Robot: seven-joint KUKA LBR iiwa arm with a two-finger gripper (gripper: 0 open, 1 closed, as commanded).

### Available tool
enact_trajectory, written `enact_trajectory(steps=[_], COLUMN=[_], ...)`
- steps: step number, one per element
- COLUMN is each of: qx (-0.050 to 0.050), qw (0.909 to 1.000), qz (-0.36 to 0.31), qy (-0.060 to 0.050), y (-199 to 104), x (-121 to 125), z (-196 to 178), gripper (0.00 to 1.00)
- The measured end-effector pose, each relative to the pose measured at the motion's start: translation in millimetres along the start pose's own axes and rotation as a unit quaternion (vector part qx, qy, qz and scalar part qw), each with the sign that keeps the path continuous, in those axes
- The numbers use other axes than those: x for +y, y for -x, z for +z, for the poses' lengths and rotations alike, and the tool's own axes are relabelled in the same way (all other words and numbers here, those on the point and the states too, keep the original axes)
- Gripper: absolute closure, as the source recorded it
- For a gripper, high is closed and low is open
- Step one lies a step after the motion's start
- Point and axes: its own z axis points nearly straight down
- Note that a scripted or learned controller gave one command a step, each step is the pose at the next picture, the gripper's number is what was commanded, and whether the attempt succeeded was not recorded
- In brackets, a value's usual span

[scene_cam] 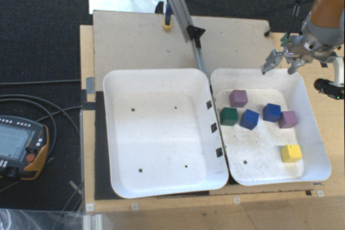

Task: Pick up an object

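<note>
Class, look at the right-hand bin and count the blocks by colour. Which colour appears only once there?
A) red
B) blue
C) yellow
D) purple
C: the right bin holds a single yellow block, whereas there are two purple blocks and two blue blocks, plus one green block; no red one lies there.

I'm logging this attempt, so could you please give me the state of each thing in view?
gripper: fingers open, holding nothing, over the right bin's far rim.
purple cube: loose in right bin.
green cube: beside blue cube.
second blue cube: beside second purple cube.
yellow cube: alone, near side.
</note>
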Motion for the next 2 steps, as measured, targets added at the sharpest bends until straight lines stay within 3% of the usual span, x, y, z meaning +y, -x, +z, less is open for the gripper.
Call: enact_trajectory(steps=[1,2], qx=[0.0,0.0], qw=[1.0,0.9999], qz=[0.001,0.0], qy=[0.009,0.012], y=[-52,-64], x=[-6,-54], z=[110,118], gripper=[0.0,0.0])
